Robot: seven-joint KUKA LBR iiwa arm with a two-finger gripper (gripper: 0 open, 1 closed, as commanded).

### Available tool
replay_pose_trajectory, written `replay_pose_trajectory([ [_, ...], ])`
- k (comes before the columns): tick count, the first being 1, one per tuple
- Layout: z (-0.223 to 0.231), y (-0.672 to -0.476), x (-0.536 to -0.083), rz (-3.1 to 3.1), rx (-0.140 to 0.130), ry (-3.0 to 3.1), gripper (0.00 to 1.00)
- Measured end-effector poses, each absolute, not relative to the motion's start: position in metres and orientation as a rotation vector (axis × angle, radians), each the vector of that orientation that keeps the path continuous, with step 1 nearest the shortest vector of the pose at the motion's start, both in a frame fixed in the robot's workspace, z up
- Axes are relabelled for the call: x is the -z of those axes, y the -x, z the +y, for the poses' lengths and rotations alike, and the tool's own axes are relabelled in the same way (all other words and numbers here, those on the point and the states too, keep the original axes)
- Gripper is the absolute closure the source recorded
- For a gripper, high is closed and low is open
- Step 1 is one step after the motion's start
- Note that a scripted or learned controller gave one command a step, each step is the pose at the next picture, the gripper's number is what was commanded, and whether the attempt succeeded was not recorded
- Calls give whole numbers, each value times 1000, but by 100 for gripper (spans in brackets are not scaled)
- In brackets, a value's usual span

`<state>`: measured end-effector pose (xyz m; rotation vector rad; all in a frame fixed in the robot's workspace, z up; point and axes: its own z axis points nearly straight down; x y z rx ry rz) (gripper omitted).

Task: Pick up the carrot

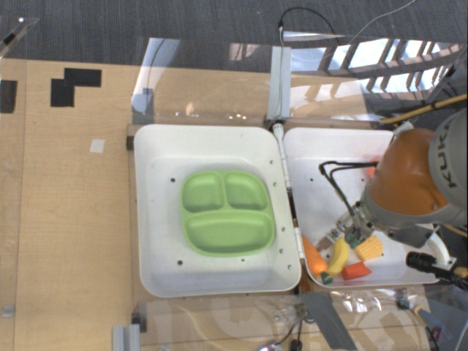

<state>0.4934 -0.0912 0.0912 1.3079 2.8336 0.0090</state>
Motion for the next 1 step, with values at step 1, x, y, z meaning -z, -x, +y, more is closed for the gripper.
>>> replay_pose_trajectory([
  [1, -87, -495, -92, 2994, -8, -864, 0],
])
